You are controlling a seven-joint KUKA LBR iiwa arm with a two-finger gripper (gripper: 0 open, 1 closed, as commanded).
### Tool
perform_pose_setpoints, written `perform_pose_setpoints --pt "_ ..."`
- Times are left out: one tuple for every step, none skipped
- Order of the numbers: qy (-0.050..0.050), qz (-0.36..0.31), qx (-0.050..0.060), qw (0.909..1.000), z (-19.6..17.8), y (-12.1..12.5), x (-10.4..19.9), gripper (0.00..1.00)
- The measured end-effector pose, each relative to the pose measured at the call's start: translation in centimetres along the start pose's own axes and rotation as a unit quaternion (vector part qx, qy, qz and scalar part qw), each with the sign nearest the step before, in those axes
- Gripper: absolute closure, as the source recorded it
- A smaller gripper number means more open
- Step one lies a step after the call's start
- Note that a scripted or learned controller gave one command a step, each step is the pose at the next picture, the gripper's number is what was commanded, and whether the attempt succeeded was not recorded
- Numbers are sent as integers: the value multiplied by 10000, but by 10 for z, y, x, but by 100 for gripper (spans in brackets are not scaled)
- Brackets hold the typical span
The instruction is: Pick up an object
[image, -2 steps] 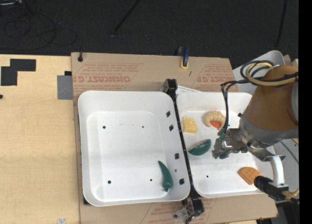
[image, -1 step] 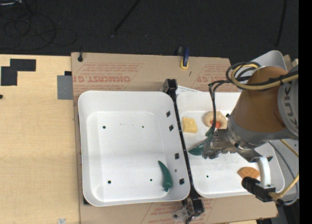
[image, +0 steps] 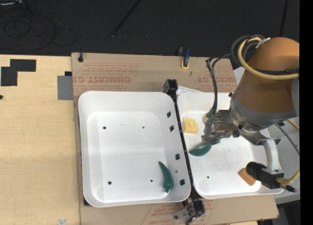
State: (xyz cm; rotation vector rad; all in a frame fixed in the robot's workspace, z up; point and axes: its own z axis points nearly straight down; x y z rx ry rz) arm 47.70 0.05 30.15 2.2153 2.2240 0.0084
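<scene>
You see the gripper [image: 209, 138] over the right bin [image: 222, 190], touching a curved, glossy green object [image: 199, 149]; jaw state indeterminable.

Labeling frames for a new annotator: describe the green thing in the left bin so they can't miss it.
Start at the left bin, the one farther from the arm. Go to its near right corner, by the black divider between the bins. The dark green curved object lies there alone on white, slim like a pepper; the teal object in the right bin sits under the gripper.
</scene>
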Motion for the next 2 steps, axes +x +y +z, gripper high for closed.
perform_pose_setpoints --pt "-14 43 71 10000 47 -3 -42 100" --pt "-14 50 63 10000 72 -4 -101 100"
